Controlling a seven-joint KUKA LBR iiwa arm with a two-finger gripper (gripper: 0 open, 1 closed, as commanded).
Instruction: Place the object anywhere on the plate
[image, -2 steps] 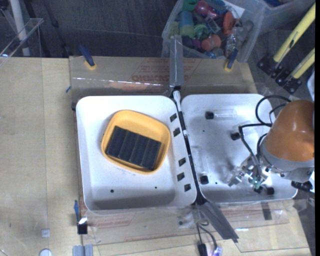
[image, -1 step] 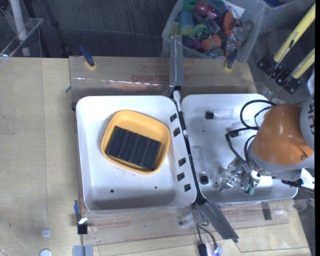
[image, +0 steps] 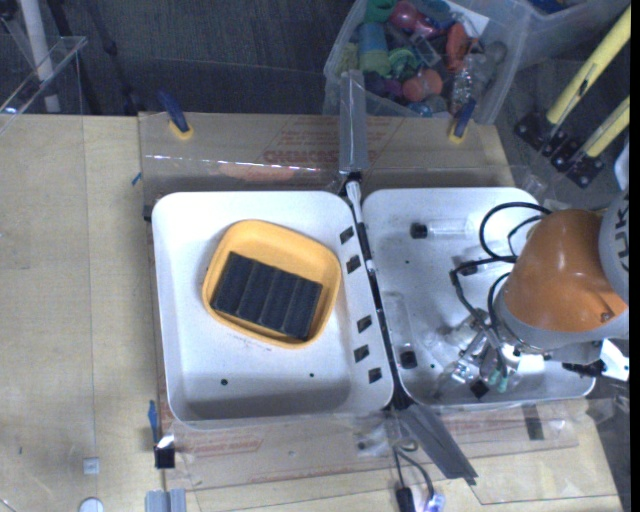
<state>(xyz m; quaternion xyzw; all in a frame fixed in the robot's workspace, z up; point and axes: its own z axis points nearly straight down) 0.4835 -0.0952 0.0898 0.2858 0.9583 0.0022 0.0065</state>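
A yellow, rounded-square plate (image: 225, 262) sits in the left white bin (image: 180, 380), slightly tilted in the view. A black ribbed rectangular object (image: 268, 295) lies flat on the plate, covering most of its inside. My gripper (image: 472, 370) is down in the right bin (image: 420, 270), near that bin's front edge and well to the right of the plate. The orange wrist band (image: 560, 272) above it hides much of the gripper. Nothing can be seen held in it.
A raised divider (image: 362, 300) with black tabs separates the two bins. Black cables (image: 495, 225) loop over the right bin beside the wrist. A clear tub of colourful toys (image: 420, 50) stands behind the bins. Wooden benchtop (image: 70, 300) extends to the left.
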